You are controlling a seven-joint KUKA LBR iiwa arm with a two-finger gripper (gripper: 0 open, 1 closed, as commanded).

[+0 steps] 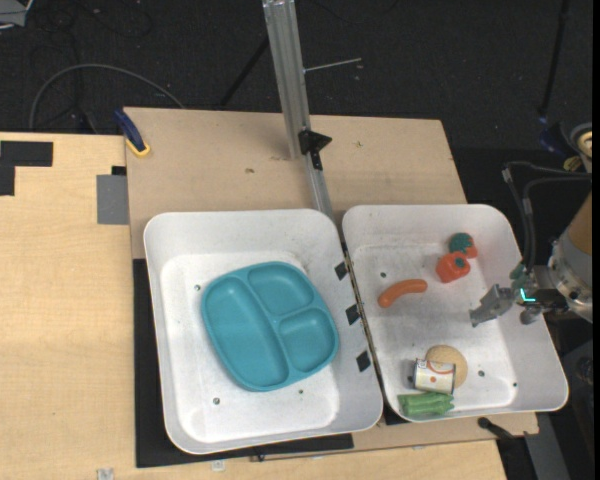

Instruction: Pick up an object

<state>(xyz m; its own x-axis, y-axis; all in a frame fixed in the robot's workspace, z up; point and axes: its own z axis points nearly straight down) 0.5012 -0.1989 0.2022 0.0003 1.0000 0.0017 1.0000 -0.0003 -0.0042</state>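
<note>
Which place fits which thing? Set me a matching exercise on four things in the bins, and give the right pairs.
Things:
1. teal divided plate
2. orange sausage
3. green pod
4. gripper

Places:
A. near front edge of the right bin
B. middle of the left bin
C. over the right bin's right side
D. middle of the right bin

Pairs: 1-B, 2-D, 3-A, 4-C

One fixed camera looks down on me at a slant from above the bench (pixel 380 158), far enough off to take in both bins: the left bin (pixel 170 368) and the right bin (pixel 500 228). My arm enters beside the right bin.
</note>
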